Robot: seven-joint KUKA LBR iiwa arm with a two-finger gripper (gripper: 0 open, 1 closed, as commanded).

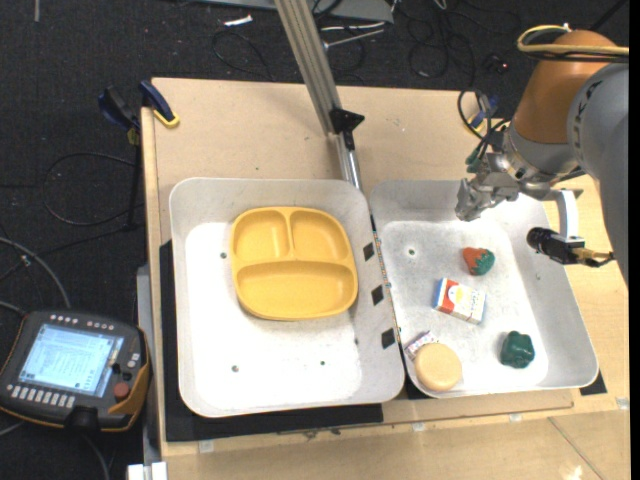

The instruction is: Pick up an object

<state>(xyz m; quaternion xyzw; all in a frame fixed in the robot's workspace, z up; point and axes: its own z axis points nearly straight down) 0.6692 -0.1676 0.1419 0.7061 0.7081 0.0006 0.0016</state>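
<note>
Nothing picked yet: claw (471,204) is hovering over the right bin's (560,373) far edge, its opening impossible to judge, while strawberry (478,260), small box (459,300), green toy (517,349) and round biscuit (438,367) are lying untouched below it.

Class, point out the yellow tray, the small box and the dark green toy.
yellow tray (294,291), camera view, its wide front compartment
small box (459,301), camera view, its top face
dark green toy (517,349), camera view, its middle

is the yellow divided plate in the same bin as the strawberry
No, the yellow plate lies in the left bin, while the strawberry is in the right bin.
</note>
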